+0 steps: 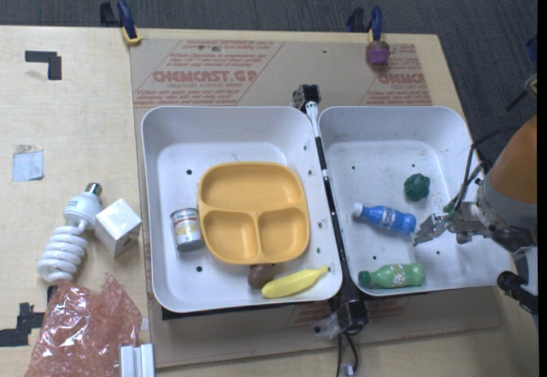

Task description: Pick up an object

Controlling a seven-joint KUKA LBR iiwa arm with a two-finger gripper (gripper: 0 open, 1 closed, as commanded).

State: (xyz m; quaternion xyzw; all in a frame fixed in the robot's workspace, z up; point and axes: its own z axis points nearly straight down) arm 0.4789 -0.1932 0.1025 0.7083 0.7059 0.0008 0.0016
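The right bin holds a blue bottle lying on its side, a green bottle lying near the front wall, and a dark green lump. My gripper hangs over the right part of this bin, just right of the blue bottle's base and above the green bottle. It is open with nothing between its fingers. The left bin holds a yellow divided plate, a small can, a yellow banana and a brown object.
The grey arm with its orange band enters from the right edge. A light bulb, a white cube and a crumpled pink bag lie on the bench left of the bins. A purple object sits at the back.
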